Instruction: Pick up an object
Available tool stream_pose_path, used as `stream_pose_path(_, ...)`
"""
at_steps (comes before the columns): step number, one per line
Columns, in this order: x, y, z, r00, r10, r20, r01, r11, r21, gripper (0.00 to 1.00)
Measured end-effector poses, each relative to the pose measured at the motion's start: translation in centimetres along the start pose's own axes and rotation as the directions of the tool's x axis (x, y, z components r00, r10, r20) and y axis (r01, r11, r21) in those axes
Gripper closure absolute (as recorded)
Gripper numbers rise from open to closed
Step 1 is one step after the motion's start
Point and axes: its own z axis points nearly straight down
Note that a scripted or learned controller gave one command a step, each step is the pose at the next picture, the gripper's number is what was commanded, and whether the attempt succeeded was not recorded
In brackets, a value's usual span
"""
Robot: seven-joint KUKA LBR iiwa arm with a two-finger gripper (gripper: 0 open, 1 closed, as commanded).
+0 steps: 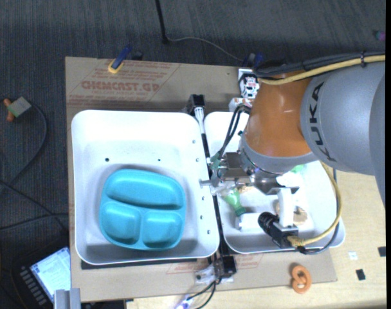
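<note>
A large grey robot arm point(337, 121), closest to the overhead camera, reaches in from the right. It has an orange band point(279, 118) above the wrist and covers much of the right bin point(216, 129). Its gripper point(229, 184) hangs low over the left side of that bin, just beside the wall it shares with the left bin point(131, 134). The wrist hides the tips, so I cannot tell whether the gripper is open or closed, and nothing can be seen held in it.

The likeliest thing to pick up is a small green object point(234, 202) on the floor of the right bin. It sits just toward the front edge of the bin from the gripper, almost under it, and near the shared wall. Its long axis appears to slant from upper left to lower right, though part of it is hidden. A small white object point(248, 221) lies just past it, nearer the front. Judging from this, the grasp depends on a short shift toward the front and a drop without catching the wall.

The left bin holds a blue tray point(143, 208) with three compartments, well apart from the gripper. An orange ring point(300, 277) lies on the counter point(363, 224) outside the bins, in front of the right one.
</note>
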Motion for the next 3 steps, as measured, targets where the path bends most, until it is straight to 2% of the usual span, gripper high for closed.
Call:
stream_pose_path(1,3.7,0.0,0.8,1.0,-0.002,0.0,0.002,1.0,0.001,1.0)
stream_pose_path(2,10.2,0.0,-1.5,1.0,-0.003,-0.001,0.003,1.0,-0.001,1.0)
stream_pose_path(3,10.2,0.0,-1.5,1.0,-0.002,0.0,0.002,1.0,-0.001,0.0)
